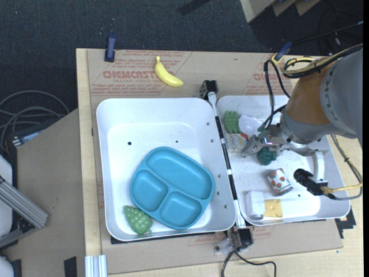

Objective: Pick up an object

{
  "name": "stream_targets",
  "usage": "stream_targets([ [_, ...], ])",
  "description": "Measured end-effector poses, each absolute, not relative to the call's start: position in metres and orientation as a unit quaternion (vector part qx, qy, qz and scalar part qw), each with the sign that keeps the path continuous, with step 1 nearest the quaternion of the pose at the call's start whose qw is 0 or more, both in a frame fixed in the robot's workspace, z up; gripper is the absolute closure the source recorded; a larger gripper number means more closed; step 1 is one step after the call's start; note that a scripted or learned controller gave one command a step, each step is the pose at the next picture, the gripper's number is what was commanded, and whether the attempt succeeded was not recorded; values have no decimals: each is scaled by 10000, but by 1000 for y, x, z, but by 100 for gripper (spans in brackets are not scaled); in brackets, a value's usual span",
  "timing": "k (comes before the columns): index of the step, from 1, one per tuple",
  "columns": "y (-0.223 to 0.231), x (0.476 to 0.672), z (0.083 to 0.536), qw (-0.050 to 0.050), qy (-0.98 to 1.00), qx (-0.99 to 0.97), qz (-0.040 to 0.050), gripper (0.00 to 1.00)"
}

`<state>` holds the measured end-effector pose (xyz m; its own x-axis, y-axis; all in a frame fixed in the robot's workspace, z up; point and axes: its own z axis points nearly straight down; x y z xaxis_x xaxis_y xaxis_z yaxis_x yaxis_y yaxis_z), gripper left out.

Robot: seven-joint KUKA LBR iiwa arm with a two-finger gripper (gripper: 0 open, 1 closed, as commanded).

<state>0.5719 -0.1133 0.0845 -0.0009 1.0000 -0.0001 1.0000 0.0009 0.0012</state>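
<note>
The tool [252,148] is seen low over the right bin [323,212], near that bin's left wall, with the grey arm and its orange band reaching in from the right. Whether the tool is released or clenched cannot be told, and nothing can be made out in its grasp.

A dark green round object [266,155] lies just beside the tool, on its near right side; contact between them cannot be judged. Just beyond the tool, toward the far end of the bin, a light green bumpy object [232,122] is found against the left wall, with a crumpled white piece [249,123] beside it. Nearer the camera than the tool, a small red-and-white patterned box [279,180] lies apart from it. Further toward the near rim, a white block [255,203] and a yellow block [273,208] lie side by side.

To the left of the tool, across the divide, the left bin [115,126] holds a blue divided plate [172,186] and a green bumpy object [138,219] at the plate's near left edge. A yellow banana [167,74] lies on the counter [92,97], well beyond both bins.
</note>
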Motion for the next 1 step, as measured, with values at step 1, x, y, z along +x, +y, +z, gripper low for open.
stream_targets([
  [1,-113,573,95,22,7077,7065,10,100],
])
